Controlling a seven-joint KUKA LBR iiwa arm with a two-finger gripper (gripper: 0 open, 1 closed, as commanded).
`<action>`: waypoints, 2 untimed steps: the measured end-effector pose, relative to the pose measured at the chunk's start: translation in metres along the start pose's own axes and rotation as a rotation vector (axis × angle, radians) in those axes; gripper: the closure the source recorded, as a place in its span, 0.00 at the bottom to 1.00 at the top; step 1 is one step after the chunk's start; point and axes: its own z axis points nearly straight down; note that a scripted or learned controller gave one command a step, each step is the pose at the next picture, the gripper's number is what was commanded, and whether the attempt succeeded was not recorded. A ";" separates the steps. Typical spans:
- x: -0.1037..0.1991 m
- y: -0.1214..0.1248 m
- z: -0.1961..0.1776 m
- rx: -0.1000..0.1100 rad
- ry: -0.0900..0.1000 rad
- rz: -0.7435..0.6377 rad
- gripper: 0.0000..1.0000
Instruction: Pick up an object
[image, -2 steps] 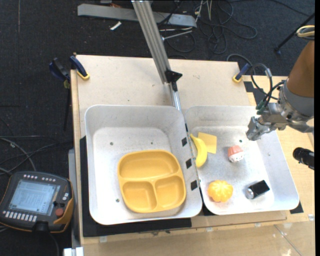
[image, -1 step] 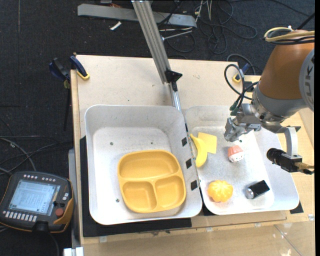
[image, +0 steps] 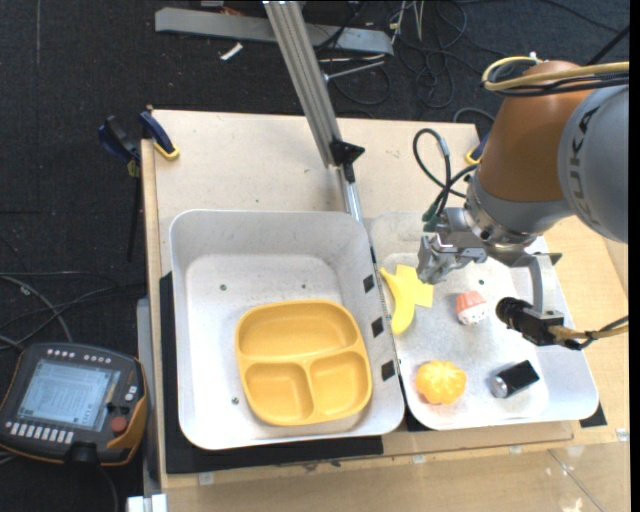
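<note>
Two bins (image: 200, 250); one tray (image: 300, 360); one banana (image: 403, 295)

The arm (image: 590, 150) has a smooth grey shell with part of a dark letter marking on it, and a wide orange band (image: 530, 140) goes around it above the wrist. Under the band there is a grey metal wrist part, and the gripper (image: 436, 262) below it is made of dull grey metal with small blocks and edges. A black cable (image: 432, 165) makes a loop beside the wrist, and a thin yellow cable (image: 510, 68) lies over the top of the orange band.
</note>
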 end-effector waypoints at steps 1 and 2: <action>0.044 0.004 0.008 0.000 0.000 0.000 1.00; 0.098 0.004 0.003 -0.001 0.000 -0.001 1.00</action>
